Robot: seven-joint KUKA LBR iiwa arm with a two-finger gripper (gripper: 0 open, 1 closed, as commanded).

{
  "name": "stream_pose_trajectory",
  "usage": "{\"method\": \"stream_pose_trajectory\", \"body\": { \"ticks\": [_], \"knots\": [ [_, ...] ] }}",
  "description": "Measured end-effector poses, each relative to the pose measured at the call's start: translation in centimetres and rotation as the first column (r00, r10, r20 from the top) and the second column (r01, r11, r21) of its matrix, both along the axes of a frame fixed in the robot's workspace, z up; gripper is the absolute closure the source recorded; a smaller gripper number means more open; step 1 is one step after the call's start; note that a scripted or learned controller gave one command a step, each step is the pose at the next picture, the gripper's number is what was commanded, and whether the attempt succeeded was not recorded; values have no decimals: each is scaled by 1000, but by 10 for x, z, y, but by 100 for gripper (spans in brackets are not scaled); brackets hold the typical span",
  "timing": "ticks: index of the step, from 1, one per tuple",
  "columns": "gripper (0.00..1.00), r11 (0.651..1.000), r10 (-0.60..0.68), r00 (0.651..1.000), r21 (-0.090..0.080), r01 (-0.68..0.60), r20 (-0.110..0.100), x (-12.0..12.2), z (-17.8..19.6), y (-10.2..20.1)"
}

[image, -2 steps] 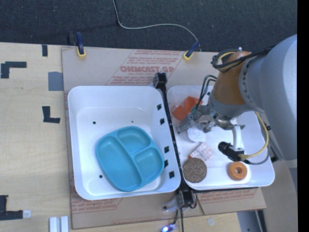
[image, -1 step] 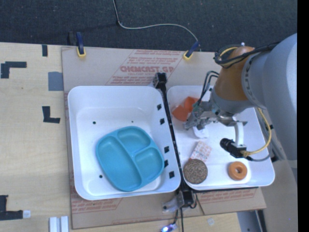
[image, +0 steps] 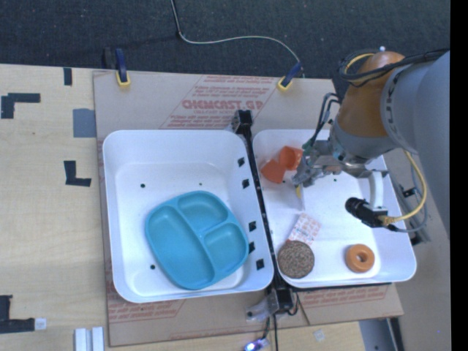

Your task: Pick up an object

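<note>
Camera view puts your hand [image: 302, 183] low in the right bin [image: 398, 269], tips down near the bin floor, and you cannot tell from here whether it is released or clenched; nothing is visibly caught in it. Just beside the hand, toward the divider between the bins, sits the orange cup [image: 281, 164], lying tilted rather than upright. That looks like your nearest candidate, close to the hand but seemingly apart from it.

Your main risk, as I judge it, is closing on air: the hand sits off to the cup's side, so a close here would likely miss or only nudge the rim. A tilted cup may also roll toward the divider when touched.

Below the hand lies the small patterned packet [image: 304, 229], flat on the floor and probably hard to get under. Further below rest the brown round disc [image: 295, 259] and the orange ring [image: 360, 257], well apart from the hand. The black cable fitting [image: 363, 210] hangs close to the bin floor, so watch for it snagging. Across the divider, the blue divided plate [image: 196, 238] lies in the left bin [image: 117, 152].
</note>
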State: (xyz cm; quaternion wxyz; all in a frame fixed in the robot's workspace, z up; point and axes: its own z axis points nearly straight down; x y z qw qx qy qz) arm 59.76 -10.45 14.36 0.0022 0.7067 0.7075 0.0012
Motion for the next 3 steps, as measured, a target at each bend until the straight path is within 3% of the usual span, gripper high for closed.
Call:
{"method": "stream_pose_trajectory", "body": {
  "ticks": [2, 3],
  "knots": [
    [100, 1000, 0, 1000, 1, 0, -2, 0, 87, 1],
    [100, 1000, 3, 1000, 2, -3, -8, -22, 77, 42]
  ]
}}
